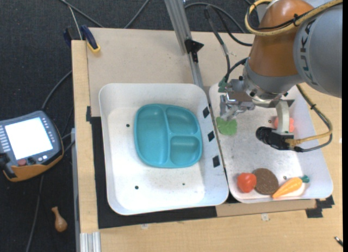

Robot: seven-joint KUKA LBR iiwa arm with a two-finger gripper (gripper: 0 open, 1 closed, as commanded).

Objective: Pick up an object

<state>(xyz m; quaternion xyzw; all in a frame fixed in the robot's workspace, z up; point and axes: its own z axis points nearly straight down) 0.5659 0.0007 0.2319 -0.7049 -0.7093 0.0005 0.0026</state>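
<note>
My gripper (228, 112) hangs over the upper left corner of the right bin (318, 164), close to the wall shared with the left bin. A small green object (227, 127) lies directly below its tip, touching or nearly touching it; I cannot make out whether it is gripped. A red tomato (246, 182), a round brown piece (265, 180) and an orange carrot (288, 186) sit in a row along the right bin's front edge. A pink-red object (284, 121) is partly hidden behind the arm's hardware.
The left bin (117, 153) holds a blue divided plate (167, 135) in its middle. A black part with a yellow cable (277, 137) hangs from the arm over the right bin. A metal post (179, 22) rises behind the bins.
</note>
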